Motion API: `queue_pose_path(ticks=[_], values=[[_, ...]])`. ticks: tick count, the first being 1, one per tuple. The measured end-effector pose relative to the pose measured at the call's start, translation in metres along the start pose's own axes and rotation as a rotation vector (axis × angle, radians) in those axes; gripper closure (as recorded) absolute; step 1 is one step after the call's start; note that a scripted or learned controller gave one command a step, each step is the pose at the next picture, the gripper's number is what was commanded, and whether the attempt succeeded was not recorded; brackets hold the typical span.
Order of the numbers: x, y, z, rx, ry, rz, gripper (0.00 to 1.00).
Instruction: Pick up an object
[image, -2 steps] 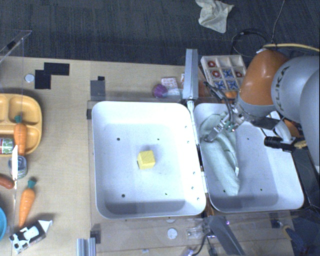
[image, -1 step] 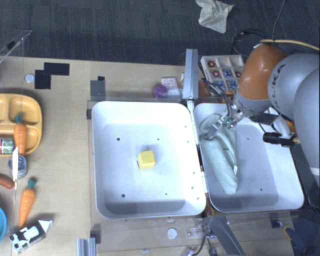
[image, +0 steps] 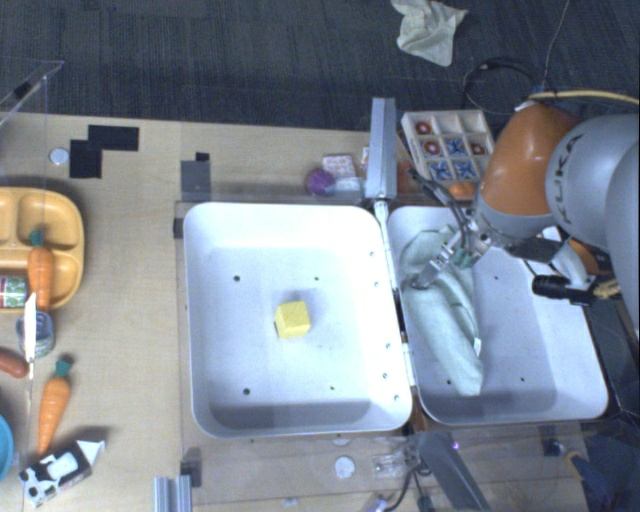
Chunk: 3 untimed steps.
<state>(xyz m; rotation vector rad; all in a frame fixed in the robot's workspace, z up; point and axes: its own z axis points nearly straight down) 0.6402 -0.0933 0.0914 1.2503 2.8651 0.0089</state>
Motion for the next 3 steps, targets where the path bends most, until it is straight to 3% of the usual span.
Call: queue_pose_path(ticks=[1,2,3], values=[[-0.010,0.005,0.001,0.001,0.003,0.068,0.00],[-0.017,0.011,0.001,0.022,0.015,-0.008,0.00],[-0.019,0.018,-0.014,0.001,-0.006,-0.012,1.00]])
